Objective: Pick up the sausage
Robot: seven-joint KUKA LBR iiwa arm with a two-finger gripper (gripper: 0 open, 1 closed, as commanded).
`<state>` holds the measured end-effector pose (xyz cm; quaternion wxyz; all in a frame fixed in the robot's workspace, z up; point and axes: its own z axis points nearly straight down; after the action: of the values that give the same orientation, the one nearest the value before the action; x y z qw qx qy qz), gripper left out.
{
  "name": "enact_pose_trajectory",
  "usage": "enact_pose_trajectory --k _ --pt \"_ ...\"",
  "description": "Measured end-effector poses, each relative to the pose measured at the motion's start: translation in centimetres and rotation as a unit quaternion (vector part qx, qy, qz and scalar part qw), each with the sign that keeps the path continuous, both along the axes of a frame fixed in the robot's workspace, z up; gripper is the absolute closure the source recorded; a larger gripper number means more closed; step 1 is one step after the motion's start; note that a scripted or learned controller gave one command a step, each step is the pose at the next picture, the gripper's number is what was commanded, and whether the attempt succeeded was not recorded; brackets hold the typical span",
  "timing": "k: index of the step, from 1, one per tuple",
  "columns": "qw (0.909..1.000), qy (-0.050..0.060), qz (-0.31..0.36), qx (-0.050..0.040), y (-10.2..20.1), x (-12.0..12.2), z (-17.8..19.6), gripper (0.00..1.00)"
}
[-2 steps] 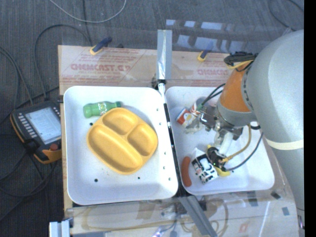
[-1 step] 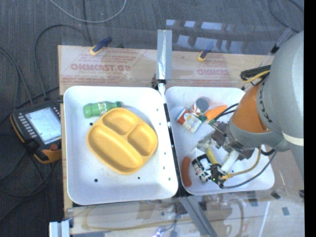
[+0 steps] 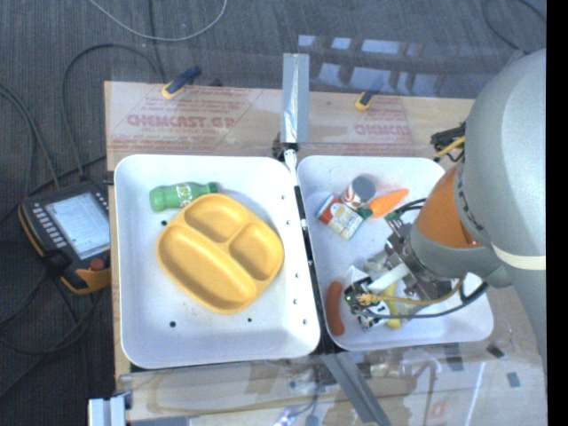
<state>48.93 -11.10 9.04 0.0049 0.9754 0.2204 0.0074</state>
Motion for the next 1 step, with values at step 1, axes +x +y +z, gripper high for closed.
enact_pose_trajectory --k 1 --pt "0.9926 0.001 -0.121 -0.0002 0.73 0.54 -0.04 0.0"
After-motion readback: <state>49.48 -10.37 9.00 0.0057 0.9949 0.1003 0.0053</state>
